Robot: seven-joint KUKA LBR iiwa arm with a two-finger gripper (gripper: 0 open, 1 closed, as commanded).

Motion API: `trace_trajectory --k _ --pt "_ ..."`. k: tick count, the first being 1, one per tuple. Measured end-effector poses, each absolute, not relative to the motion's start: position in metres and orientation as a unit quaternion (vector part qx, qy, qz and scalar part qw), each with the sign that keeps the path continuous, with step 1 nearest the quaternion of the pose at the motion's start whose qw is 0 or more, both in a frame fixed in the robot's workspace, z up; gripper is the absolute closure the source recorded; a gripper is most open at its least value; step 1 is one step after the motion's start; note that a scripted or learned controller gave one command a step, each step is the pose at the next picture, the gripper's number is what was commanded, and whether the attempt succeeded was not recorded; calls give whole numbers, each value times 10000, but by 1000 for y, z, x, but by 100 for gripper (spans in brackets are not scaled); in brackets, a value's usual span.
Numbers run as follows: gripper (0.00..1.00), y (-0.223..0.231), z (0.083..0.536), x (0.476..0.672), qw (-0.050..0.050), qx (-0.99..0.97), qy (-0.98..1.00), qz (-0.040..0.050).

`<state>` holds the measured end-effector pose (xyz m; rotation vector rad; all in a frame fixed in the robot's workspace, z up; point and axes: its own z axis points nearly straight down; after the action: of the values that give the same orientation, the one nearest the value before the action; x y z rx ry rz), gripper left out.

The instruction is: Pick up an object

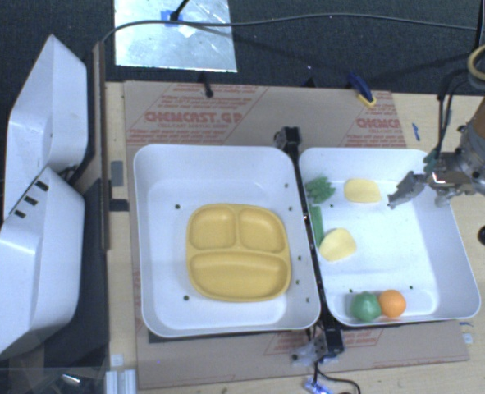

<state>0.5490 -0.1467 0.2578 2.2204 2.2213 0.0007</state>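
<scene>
Two shallow white bins side by side on the tabletop (pixel 250 105). Taking the yellow divided plate (pixel 240 250) as the landmark: sits alone in the left bin (pixel 156 220), three compartments, nothing in any of them. Biggest thing around, probably stiff plastic and awkward for a small pincer, so likely not the pick.

Right of the plate, across the divider, the right bin (pixel 447 253) with all the small stuff. Just right of the plate, a pale yellow wedge-shaped piece (pixel 337 244). Up and right, a rounder pale yellow lump (pixel 362 190) with a green leafy piece (pixel 319 190) beside it. Down and right, near the bin's front wall, a green ball (pixel 365 306) touching an orange ball (pixel 392 304).

Looks like toy food, so guessing light, smooth, a bit slippery. Round ones prone to rolling out; squeezing across the widest part seems safest. The yellow lump looks like the closest candidate.

Pincer (pixel 400 194) far right of the plate, just beside that lump, nothing in it. Can't tell if it's spread or closed.
</scene>
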Motion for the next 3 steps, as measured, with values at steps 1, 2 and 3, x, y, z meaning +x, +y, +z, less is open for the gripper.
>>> trace_trajectory --k 1,2,3 --pt "100 -147 268 549 10 7067 7075 6" --pt "100 -164 178 540 -27 6925 7214 -19" --pt "0 -164 181 542 3 6918 7221 2"
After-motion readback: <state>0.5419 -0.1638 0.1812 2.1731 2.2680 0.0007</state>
